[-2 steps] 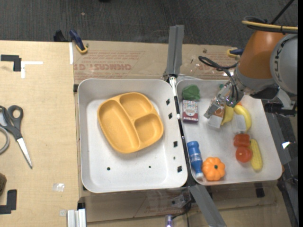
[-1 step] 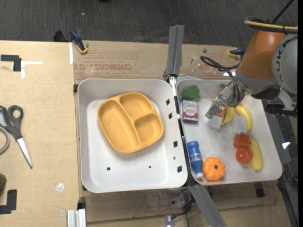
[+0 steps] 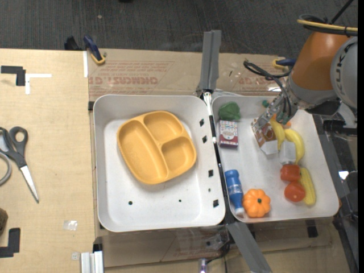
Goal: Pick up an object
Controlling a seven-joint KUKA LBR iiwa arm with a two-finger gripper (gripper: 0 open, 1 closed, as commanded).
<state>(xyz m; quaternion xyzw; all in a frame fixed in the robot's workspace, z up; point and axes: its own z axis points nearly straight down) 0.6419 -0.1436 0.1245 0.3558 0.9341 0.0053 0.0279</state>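
The arm comes in from the upper right of the frame, its orange band above the grey wrist, and the gripper (image 3: 277, 111) hangs low over the upper middle of the right bin (image 3: 324, 169). Whether its jaws are open or closed cannot be told from this angle, since the tips blur into the clutter beneath them.

Directly under the gripper lies a small carton (image 3: 265, 134) with a reddish-brown printed face and a white end, tilted toward the lower right. A yellow banana (image 3: 291, 141) curves just beside it, touching or nearly touching it, with its upper end tucked below the gripper.

Further down the right side of that bin sit two red tomatoes (image 3: 292, 182), one above the other, and a second, slimmer yellow banana (image 3: 309, 186) lies along their right. At the bin's lower left a blue bottle (image 3: 234, 190) lies lengthwise next to an orange pumpkin (image 3: 256, 202). In the upper left corner a green object (image 3: 230, 110) rests just above a small red-and-white box (image 3: 228, 133).

The left bin (image 3: 114, 209) holds a yellow divided plate (image 3: 156, 147) with three compartments, set at a slant. Scissors (image 3: 20, 158) lie on the wooden bench at the far left of the frame.
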